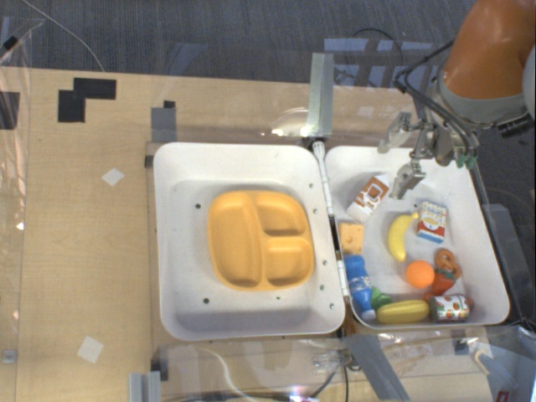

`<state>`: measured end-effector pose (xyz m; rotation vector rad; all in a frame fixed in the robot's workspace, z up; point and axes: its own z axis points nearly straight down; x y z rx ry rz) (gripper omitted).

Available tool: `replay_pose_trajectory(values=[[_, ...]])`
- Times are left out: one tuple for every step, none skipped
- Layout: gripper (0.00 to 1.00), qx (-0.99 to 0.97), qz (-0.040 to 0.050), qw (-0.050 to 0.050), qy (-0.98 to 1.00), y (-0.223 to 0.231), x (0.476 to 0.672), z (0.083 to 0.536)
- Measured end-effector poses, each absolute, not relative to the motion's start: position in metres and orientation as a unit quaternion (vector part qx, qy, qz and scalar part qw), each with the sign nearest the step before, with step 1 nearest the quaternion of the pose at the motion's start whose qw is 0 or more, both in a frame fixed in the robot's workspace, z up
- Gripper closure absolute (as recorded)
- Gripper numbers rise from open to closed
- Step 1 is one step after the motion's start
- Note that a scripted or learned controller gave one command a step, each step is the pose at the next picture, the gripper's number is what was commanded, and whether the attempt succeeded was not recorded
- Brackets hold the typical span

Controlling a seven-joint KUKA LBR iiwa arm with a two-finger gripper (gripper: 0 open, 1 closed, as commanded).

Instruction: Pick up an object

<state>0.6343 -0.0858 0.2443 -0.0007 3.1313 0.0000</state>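
My gripper [431, 162] hangs over the far part of the right bin [494, 296], below the orange-banded wrist [492, 40]. It looks open, with nothing between its fingers [408, 177]. Just beneath it lie a white-and-brown carton [370, 195], a banana [399, 235] and a small red-and-white box [431, 221]. Nearer the front are an orange ball [420, 274], a brown-and-red toy [447, 265], a tan square cracker [352, 239], a blue bottle [358, 279], a yellow oblong piece [402, 311] and a red-and-white can [450, 308].
The left bin [180, 308] holds a yellow divided plate [260, 239]. A metal post [320, 99] stands behind the ridge between the bins. Cables hang from the arm at the upper right. Wooden bench top stretches to the left.
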Motion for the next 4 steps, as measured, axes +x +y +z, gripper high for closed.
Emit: replay_pose_trajectory(values=[[0.00,0.143,0.0007,0.006,0.990,-0.098,0.671,0.246],[0.00,0.271,0.0007,0.002,0.963,-0.107,0.650,0.138],[0.00,0.354,0.0034,0.012,0.935,-0.105,0.642,0.128],[0.00,0.450,0.0093,0.023,0.892,-0.104,0.638,0.124]])
